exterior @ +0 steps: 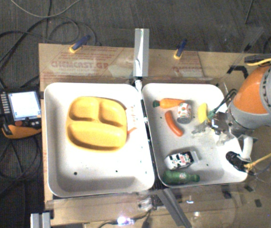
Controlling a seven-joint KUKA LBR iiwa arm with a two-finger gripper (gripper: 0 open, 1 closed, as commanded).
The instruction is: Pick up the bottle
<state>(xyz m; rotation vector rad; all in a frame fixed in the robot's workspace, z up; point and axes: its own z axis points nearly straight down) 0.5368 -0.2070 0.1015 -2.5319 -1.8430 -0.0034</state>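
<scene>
The bottle (181, 177) is dark green and lies on its side along the near wall of the right bin (207, 161), its neck pointing right. My gripper (210, 125) hangs over the right part of that bin, well behind the bottle and to its right, close to a yellow fruit (202, 112). Nothing shows between the bottle and the gripper but bare bin floor. The arm's orange band (250, 100) sits just past the bin's right wall.
The right bin also holds a carrot (171, 103), a red sausage (173, 124), a small can (184, 111) and a black-and-white box (180, 159) just behind the bottle. A yellow divided tray (97, 122) lies in the left bin (59, 170).
</scene>
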